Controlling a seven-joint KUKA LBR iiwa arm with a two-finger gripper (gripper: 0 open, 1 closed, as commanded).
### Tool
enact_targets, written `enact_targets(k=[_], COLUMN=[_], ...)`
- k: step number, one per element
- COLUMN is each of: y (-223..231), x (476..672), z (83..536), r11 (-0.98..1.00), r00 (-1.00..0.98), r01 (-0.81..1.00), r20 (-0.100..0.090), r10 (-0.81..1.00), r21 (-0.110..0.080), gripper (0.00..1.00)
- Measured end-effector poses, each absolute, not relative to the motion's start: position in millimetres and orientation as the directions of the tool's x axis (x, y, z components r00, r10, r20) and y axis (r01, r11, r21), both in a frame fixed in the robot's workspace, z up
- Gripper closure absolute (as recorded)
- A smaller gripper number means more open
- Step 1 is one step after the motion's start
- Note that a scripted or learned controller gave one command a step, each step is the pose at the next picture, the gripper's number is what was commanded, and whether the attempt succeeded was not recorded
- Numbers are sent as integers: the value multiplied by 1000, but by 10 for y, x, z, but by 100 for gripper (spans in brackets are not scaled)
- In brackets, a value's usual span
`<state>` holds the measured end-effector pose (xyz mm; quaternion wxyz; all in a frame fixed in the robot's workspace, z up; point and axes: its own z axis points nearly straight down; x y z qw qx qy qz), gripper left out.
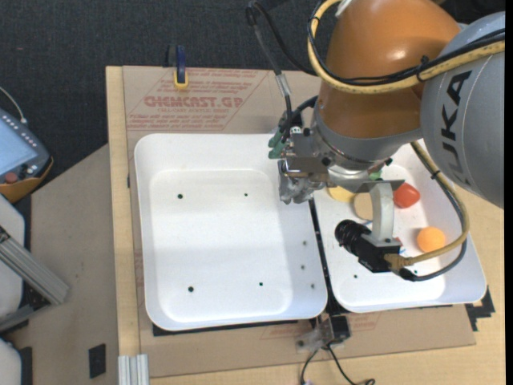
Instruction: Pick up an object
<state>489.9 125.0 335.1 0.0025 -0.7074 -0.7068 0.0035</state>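
The arm's orange band and grey wrist hang over the right bin (449, 291). My gripper (295, 189) reaches down at that bin's left rim, close to the divider between the two bins. A pale yellow piece (340, 192) lies just right of the gripper, partly under the wrist. Beside it sits a tan round piece (363, 208). A red object (407, 196) and an orange ball (431, 239) rest farther right in the same bin. Nothing is seen held by the gripper.
The left bin (152, 215) lies beside the gripper, showing bare white floor with small dark holes. A black unit (367, 249) on a grey bracket hangs from the wrist over the right bin. Cables loop around the arm. A blue clamp (180, 64) stands at the board's far edge.
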Motion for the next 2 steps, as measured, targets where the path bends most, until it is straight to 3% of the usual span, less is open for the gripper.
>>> enact_targets(k=[1, 2], y=[730, 372], x=[4800, 4783], z=[5015, 3819], r11=[-5, -5], r00=[5, 5], r01=[1000, 1000], r20=[4, -3], r10=[1000, 1000], r21=[21, -12], gripper=[100, 100])
